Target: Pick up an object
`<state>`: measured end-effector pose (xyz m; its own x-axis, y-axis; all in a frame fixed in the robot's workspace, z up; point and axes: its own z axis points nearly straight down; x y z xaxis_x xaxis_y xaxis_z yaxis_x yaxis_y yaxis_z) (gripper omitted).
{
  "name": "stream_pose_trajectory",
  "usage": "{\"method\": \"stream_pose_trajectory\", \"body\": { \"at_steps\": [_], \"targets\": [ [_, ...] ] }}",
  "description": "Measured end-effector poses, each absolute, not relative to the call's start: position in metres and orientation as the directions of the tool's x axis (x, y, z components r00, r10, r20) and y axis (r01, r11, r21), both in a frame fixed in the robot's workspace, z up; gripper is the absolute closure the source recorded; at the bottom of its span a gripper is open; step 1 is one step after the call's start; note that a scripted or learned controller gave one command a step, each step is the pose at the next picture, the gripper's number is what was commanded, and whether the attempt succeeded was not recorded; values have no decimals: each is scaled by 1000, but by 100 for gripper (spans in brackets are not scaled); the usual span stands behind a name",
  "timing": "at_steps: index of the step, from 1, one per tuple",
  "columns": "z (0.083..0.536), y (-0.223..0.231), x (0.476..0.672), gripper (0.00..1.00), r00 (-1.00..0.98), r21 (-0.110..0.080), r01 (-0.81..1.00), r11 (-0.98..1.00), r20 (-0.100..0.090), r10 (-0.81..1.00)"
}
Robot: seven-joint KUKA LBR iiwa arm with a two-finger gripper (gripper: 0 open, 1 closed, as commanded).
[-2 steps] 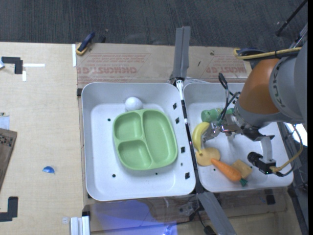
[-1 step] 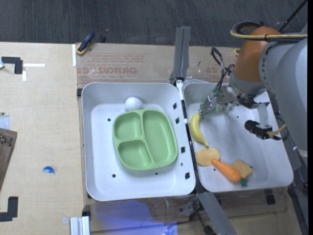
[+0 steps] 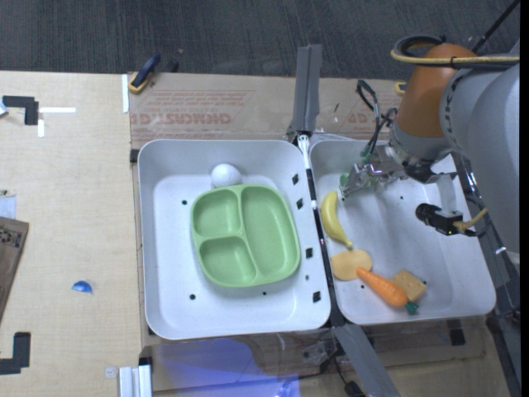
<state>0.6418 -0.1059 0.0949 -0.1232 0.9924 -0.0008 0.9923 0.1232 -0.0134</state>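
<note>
Bench (image 3: 66,222) carries two white bins side by side. The arm (image 3: 488,98), grey w/ orange band, comes in from the right over the right bin's (image 3: 446,255) far right corner. Left bin (image 3: 165,263) has a green divided plate (image 3: 245,235) approx. in its middle, tilted a bit, 3 compartments. The claw (image 3: 357,180) sits low over the right bin's far left part, just beyond the banana's top end; can't tell how far open it is, and nothing is visibly held between its tips.

Right bin items, all along the left/near side: banana (image 3: 331,217) lies against the left wall, lengthwise. Carrot (image 3: 383,288) lies near the near edge, green end pointing right. Yellow slice (image 3: 351,262) sits betw. banana and carrot, touching the carrot's tip. Tan block (image 3: 410,284) is just beside the carrot's right end. White ball (image 3: 225,174) rests in the left bin at the plate's far edge, touching it.
</note>
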Motion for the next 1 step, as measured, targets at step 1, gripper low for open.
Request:
{"method": "stream_pose_trajectory", "body": {
  "at_steps": [1],
  "targets": [
    [189,-59,557,100,-58,-7,998,58,0,998]
  ]
}}
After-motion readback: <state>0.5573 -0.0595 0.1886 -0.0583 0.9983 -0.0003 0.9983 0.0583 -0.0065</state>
